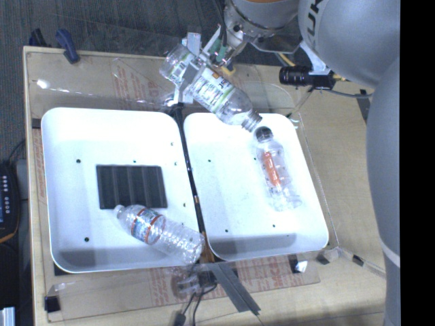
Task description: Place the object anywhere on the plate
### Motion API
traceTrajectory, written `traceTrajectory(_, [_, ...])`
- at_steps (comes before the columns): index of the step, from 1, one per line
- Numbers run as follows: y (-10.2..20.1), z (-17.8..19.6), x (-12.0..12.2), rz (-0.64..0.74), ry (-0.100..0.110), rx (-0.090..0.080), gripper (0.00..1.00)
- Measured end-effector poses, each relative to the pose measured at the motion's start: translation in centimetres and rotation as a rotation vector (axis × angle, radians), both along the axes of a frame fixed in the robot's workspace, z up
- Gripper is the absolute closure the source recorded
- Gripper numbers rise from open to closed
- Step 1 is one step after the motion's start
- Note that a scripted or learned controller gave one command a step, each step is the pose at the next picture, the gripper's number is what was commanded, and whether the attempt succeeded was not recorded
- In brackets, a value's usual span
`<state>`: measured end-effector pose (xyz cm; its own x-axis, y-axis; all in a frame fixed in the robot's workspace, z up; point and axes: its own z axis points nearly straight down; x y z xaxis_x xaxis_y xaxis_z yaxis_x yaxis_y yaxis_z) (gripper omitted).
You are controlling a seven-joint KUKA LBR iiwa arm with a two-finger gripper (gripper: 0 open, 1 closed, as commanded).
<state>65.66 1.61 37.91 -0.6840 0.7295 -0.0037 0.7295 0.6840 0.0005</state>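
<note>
My gripper point(202, 65) hangs over the back rim where the two bins meet, shut on a clear plastic bottle point(221, 95) with a white and green label. This bottle is lifted off the bin and tilted, its cap pointing down and to the right over the right bin point(224, 240). The plate is a black ridged rectangle point(131, 187) lying flat in the middle of the left bin point(61, 155), well down and left of the gripper.
A clear bottle with a red and white label point(158, 231) lies in the left bin just below the plate, near the front rim. Another clear bottle with a red label point(275, 170) lies along the right side of the right bin.
</note>
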Motion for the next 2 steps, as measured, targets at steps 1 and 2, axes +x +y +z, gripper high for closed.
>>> traceTrajectory(1, [0.2,0.9,0.1,0.006,-0.001,-0.001,1.0])
traceTrajectory(2, [1.2,6.4,-0.6,0.049,0.001,0.002,1.0])
